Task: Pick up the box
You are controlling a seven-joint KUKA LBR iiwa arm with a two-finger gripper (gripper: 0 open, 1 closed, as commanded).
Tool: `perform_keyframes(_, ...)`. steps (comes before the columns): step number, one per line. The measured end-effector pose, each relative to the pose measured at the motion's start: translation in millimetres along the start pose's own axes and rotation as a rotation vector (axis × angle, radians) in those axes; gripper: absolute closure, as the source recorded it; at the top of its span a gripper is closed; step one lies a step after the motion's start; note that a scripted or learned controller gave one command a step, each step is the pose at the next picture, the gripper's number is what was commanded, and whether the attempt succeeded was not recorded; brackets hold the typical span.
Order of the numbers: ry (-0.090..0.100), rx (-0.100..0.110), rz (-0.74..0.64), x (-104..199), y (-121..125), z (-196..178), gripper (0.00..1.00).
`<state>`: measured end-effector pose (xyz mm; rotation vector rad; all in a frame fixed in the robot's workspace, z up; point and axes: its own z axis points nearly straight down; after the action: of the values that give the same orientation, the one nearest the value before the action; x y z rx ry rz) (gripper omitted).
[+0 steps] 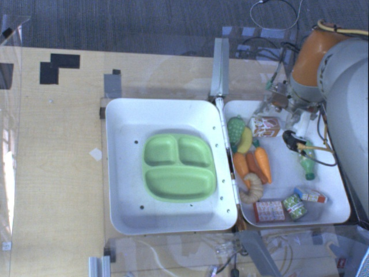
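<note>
My arm is reaching in from the right, over the far side of the right bin. Left bin is holding a green divided tray. My claw is hovering at the right bin's far edge, just beside a brown box; can't tell how far open it is or whether it's gripping anything. Carrots and a bagel are lying near the divider. A red-and-white box is sitting at the near edge, a small green carton touching it on the right.
</note>
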<state>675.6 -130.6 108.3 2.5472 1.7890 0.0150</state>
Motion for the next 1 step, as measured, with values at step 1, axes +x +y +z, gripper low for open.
perform_keyframes(1, 0.006, 0.024, 0.231, -43.2, 10.7, -30.9, 0.00)
